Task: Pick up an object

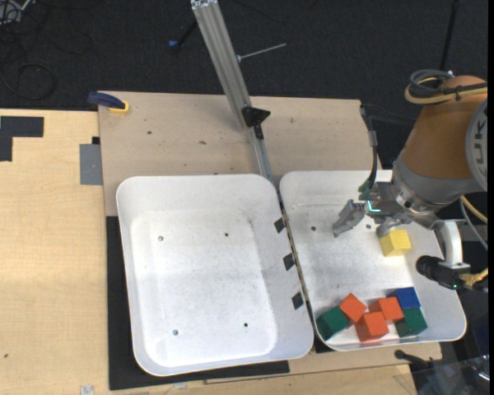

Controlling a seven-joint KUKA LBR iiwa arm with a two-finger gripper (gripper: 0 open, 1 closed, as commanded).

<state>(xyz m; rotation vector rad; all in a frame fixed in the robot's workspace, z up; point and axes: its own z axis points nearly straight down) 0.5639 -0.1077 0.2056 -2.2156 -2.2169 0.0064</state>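
Note:
My gripper [369, 220] hangs over the upper part of the right bin [329, 192], its fingers spread open with nothing between them. One grey finger [344, 220] points down and left. A yellow block [395, 242] lies on the bin floor just below and right of the gripper, beside its other finger. Near the bin's front edge sits a cluster of blocks: an orange one [353, 307], a green one [334, 322], two more orange ones [372, 326] [390, 309], a blue one [407, 297] and a dark green one [412, 323].
The left bin [148, 212] sits beside the right one, with black clips [287, 261] along their shared rim. A slanted aluminium bar [226, 64] rises from the bench behind the bins. The arm's orange band [445, 142] looms at the right.

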